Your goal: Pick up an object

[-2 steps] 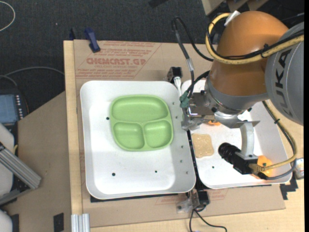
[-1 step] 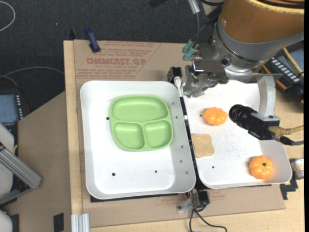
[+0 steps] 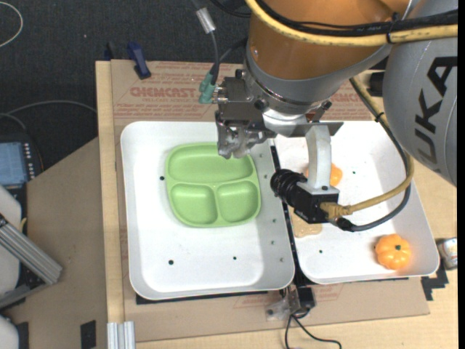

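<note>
You see the gripper (image 3: 234, 147) at the far edge of the green divided plate (image 3: 213, 185), fingertips on its rim. Whether it is clenched or released, you cannot tell. A small orange pumpkin (image 3: 393, 251) lies well right of the plate.

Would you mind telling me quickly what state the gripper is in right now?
Gripper: at the far rim of the green divided plate in the left bin; its state cannot be told.

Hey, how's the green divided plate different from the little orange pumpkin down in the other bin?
The green plate is flat, wide and split into three compartments; the orange pumpkin is small, round and ribbed. The plate lies in the left bin with the tool at its far rim; the pumpkin sits in the right bin's near corner, away from the tool. Both rest on white bin floors.
</note>
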